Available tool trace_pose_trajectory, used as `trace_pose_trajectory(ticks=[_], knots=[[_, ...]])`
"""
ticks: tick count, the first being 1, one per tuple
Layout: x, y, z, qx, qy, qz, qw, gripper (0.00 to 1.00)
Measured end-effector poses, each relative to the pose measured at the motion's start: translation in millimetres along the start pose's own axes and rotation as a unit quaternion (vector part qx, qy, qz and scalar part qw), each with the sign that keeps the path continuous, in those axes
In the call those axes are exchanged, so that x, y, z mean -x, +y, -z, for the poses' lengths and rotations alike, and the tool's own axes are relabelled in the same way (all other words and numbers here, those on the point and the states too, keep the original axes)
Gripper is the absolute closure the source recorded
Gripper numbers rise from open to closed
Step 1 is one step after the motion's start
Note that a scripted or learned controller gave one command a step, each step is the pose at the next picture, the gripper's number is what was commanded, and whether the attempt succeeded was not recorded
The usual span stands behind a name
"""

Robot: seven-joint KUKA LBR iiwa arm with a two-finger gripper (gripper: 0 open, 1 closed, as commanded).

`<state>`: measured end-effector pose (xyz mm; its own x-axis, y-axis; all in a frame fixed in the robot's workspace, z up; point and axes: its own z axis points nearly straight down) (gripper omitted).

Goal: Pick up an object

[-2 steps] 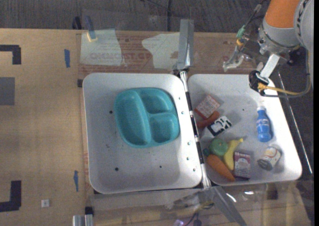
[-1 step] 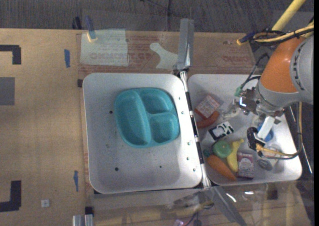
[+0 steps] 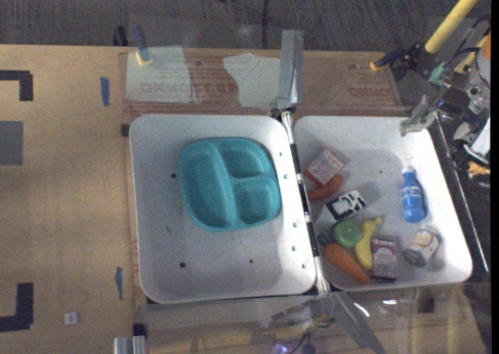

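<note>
Gripper (image 3: 413, 122) state cannot be determined; toys crowd the right bin's (image 3: 374, 142) near edge, risking a multi-object grasp.

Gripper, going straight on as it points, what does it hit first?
Likely bare floor of the right bin near its far corner, under the gripper; no toy there, though depth is unclear.

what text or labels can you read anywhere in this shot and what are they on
None can be read with confidence.
Cardboard sheet behind the bins: faint reddish lettering, seen through clear plastic, too blurred to read.
Small box: printed face, too small to read.
Blue bottle: label too small to read.
Can: label blurred.
Dark red box: print unreadable.
Black and white object: bold pattern, no legible letters.
</note>
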<state>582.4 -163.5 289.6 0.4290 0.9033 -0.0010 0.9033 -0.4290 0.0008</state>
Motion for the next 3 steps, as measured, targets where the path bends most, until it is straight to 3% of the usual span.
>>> trace_pose_trajectory(ticks=[1,2,3], knots=[[-0.9,0.5,10.1,0.001,-0.001,0.001,1.0,1.0],[-1.2,0.4,10.1,0.001,-0.001,0.001,1.0,0.0],[19.8,-31.9,-194.5,0.0,0.001,0.031,0.9995,0.0]])
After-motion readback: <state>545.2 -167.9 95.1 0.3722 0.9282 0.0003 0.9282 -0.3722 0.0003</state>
